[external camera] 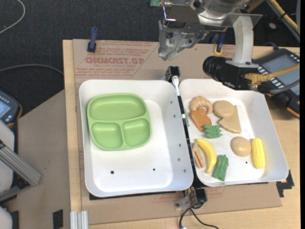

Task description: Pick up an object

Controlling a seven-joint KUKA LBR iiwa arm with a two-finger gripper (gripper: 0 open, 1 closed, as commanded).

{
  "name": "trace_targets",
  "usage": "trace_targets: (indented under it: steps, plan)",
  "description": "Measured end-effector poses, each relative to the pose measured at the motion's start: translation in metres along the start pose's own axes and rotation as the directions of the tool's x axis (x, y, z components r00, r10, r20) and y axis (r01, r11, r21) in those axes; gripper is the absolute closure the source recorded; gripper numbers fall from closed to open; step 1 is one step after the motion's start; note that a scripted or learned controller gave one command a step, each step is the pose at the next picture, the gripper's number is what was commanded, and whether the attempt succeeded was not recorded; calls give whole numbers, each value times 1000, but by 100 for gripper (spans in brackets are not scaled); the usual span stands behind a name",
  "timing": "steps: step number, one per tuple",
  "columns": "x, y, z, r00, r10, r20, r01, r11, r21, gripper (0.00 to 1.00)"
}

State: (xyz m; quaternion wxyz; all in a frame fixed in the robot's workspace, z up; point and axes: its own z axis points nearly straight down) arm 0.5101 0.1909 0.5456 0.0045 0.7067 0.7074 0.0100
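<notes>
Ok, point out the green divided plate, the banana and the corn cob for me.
green divided plate point(118, 121): camera view, on the ridge between its compartments.
banana point(207, 151): camera view, middle of its curved body.
corn cob point(258, 152): camera view, middle of the cob.

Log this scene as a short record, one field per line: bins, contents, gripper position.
left bin: holds a green divided plate with three compartments
right bin: holds toy food
toy food items: croissant, carrot, banana, corn cob, hot dog, green vegetable, tan pieces
gripper: above the bench behind the bins, near the divider between them, nothing seen between its fingers
task state: no object picked up yet
</notes>
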Motion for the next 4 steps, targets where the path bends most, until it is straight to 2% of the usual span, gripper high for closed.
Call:
trace_targets:
  steps: [1,2,3,4]
  plan:
    - [35,-36,128,1000,-4,13,4,999,35,100]
    - [12,-36,210,1000,4,13,-4,999,32,100]
    - [-17,-6,126,1000,5,5,-5,1000,9,100]
    - [-15,-7,121,1000,0,7,-1,1000,16,100]
